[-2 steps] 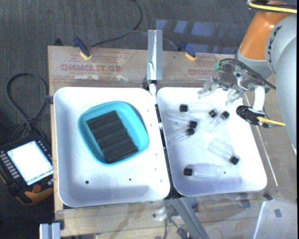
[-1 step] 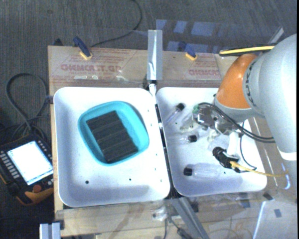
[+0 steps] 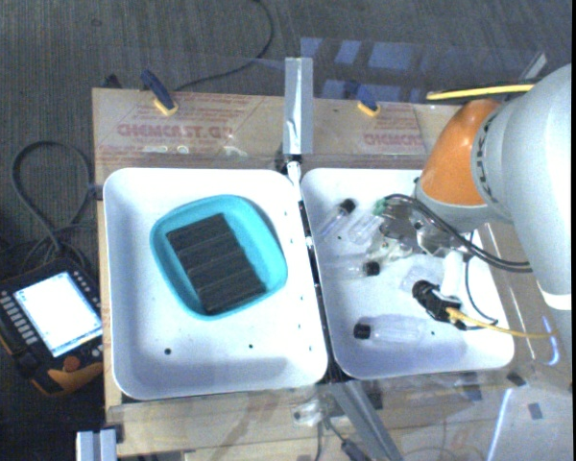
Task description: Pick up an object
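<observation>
Several clear plastic bottles with black caps (image 3: 389, 331) lie scattered in the right white bin (image 3: 480, 353). The gripper (image 3: 396, 230) sits low among them; its state cannot be determined. The left white bin (image 3: 134, 353) holds a blue bowl (image 3: 173, 238) containing a black ribbed block (image 3: 216, 262).

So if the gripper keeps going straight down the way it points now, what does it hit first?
Probably the clear plastic bottle with a black cap lying under the gripper in the right-hand white bin, or the bin floor beside it. Depth is unclear from this single slanted view.
</observation>
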{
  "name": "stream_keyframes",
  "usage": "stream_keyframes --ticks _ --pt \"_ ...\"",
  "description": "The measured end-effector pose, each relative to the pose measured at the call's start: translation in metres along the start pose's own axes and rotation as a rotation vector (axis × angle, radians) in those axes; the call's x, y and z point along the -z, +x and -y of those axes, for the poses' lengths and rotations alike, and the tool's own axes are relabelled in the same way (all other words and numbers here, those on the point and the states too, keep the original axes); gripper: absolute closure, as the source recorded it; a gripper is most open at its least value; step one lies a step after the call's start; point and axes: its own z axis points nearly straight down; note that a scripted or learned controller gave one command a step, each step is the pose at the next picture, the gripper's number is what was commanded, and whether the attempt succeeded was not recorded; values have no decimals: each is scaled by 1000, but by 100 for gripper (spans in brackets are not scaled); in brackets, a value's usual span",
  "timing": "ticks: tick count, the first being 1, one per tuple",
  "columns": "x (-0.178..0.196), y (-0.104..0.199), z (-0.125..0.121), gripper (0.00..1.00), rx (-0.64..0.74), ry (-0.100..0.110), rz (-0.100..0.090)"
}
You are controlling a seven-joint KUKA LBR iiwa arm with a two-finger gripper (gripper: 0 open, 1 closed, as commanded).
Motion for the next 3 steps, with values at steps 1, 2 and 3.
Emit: stream_keyframes --ticks 1,2,3 --pt "88 -26 -76 100 -69 -2 6" --pt "87 -26 -76 0 -68 -1 6" --pt "13 -28 -48 0 -21 -35 -2"
